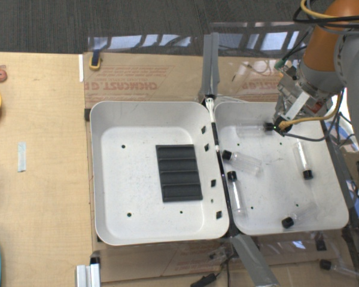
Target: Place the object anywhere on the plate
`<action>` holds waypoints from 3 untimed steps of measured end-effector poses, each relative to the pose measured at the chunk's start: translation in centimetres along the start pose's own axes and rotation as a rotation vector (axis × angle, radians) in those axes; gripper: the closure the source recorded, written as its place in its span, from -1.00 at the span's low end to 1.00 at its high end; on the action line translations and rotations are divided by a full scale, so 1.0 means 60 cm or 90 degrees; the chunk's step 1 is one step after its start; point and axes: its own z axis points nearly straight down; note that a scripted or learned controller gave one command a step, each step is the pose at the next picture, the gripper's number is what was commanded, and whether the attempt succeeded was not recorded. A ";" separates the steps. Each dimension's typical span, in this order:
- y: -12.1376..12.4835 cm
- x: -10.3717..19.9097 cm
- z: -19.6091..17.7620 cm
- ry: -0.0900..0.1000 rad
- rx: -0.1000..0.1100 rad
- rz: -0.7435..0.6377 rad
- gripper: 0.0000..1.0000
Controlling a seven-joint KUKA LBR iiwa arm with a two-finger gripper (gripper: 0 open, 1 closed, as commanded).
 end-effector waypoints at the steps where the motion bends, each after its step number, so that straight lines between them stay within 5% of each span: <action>1: -0.091 0.081 -0.080 0.002 -0.001 -0.054 1.00; 2: -0.182 0.123 -0.060 0.001 -0.001 -0.217 1.00; 3: -0.309 0.096 -0.041 0.001 -0.001 -0.283 1.00</action>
